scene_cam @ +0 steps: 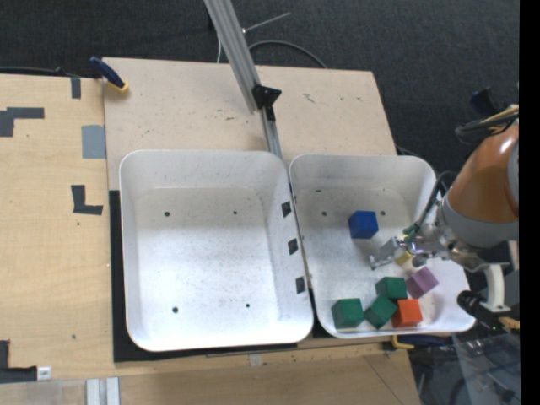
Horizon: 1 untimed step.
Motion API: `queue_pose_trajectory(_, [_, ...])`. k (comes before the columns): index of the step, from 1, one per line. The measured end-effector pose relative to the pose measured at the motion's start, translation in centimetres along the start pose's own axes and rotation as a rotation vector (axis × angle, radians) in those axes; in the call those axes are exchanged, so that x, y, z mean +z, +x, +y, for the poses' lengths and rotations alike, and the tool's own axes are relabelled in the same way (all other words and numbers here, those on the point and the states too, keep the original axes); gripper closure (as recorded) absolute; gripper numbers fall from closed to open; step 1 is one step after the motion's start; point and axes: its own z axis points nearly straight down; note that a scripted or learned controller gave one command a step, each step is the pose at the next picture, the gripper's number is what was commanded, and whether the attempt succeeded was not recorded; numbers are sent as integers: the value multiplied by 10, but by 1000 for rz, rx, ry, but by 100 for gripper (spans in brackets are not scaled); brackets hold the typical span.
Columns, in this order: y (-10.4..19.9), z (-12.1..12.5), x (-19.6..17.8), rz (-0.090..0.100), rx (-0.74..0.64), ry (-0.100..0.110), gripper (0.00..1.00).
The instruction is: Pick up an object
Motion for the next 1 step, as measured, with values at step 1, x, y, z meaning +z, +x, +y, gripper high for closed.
queue_pose_trajectory(1, [1,0,40,-2,0,-5,0])
